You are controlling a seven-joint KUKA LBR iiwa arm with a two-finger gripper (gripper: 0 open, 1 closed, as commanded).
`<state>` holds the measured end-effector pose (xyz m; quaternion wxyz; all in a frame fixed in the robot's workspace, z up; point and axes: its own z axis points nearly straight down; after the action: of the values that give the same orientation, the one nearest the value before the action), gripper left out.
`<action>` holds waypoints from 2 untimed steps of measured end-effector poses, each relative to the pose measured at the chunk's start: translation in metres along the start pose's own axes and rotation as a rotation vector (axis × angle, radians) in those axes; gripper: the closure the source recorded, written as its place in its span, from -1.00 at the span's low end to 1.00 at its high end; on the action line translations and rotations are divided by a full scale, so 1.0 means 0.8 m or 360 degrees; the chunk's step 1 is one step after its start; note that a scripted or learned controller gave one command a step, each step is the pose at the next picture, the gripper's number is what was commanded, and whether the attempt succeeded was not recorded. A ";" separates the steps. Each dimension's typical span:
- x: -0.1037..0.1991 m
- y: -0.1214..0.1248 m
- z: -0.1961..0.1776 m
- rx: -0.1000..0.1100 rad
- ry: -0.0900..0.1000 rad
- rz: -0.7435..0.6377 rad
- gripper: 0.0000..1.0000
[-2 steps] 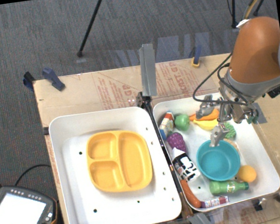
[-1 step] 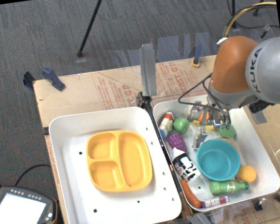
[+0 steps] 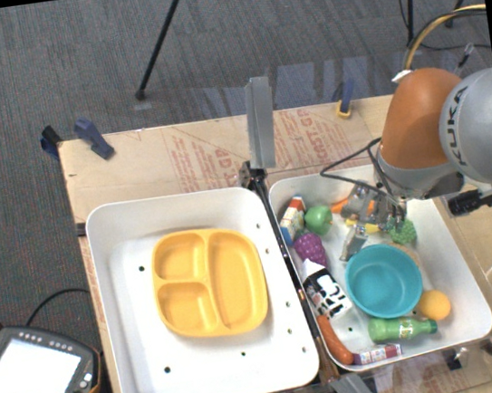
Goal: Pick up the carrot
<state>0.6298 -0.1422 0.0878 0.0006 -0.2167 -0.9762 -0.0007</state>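
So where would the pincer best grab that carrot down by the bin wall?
Probably around the middle of the carrot, coming straight down from above and closing across its narrow width. It lies flat along the left wall of the right bin, just below the black-and-white bottle, so a sideways approach looks blocked.

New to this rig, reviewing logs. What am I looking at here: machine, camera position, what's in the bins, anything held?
One fixed camera looks down at a slant on a bench with two white bins. The grey arm with an orange band reaches in from the right; its gripper hangs over the right bin, and no object is visibly between its fingers. The left bin holds a yellow divided tray. The right bin holds a teal bowl, a green bottle, an orange ball, purple grapes and the carrot along its lower left edge.
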 end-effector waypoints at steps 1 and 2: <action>-0.001 0.003 -0.014 -0.0001 -0.0006 -0.0012 1.00; -0.022 -0.058 -0.163 -0.0004 -0.0028 0.0167 1.00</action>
<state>0.6265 -0.1918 0.2183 -0.0081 -0.2677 -0.9635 0.0001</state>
